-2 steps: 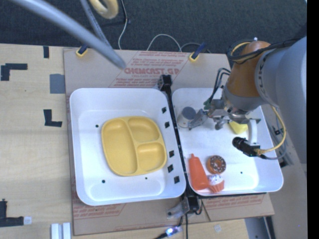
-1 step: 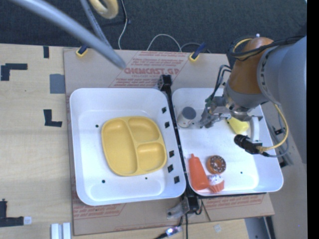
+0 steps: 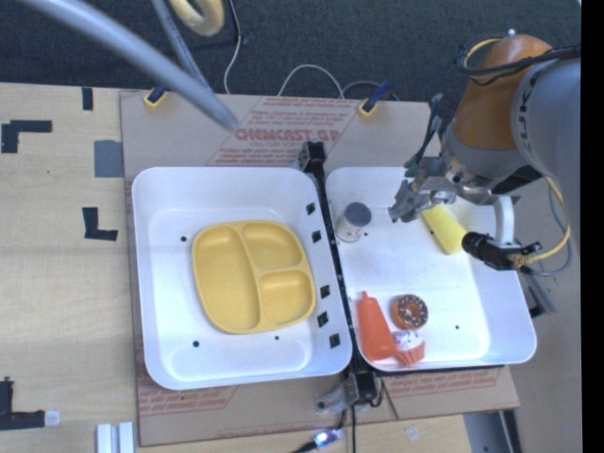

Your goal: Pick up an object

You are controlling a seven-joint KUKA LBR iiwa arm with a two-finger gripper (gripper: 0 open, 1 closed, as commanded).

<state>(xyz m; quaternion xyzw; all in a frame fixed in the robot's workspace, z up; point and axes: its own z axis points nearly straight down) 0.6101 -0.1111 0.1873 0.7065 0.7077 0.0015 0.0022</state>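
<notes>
My gripper (image 3: 404, 206) hangs low over the upper part of the right bin (image 3: 491, 347), below the arm's orange band. A yellow block-like object (image 3: 443, 230) lies just to its right, close to the gripper but not visibly held. A small grey can (image 3: 356, 218) stands to the gripper's left, near the divider between the bins. At the bin's front lie an orange bottle-shaped toy (image 3: 374, 328), a brown sprinkled donut (image 3: 410, 310) and a small white and pink piece (image 3: 410, 349).
The left bin (image 3: 160, 347) holds a yellow divided plate (image 3: 253, 275). A black divider (image 3: 326, 243) runs between the bins. Cables and a black connector (image 3: 491, 249) trail from the wrist over the right bin's right side. A grey pole (image 3: 123, 41) crosses the upper left.
</notes>
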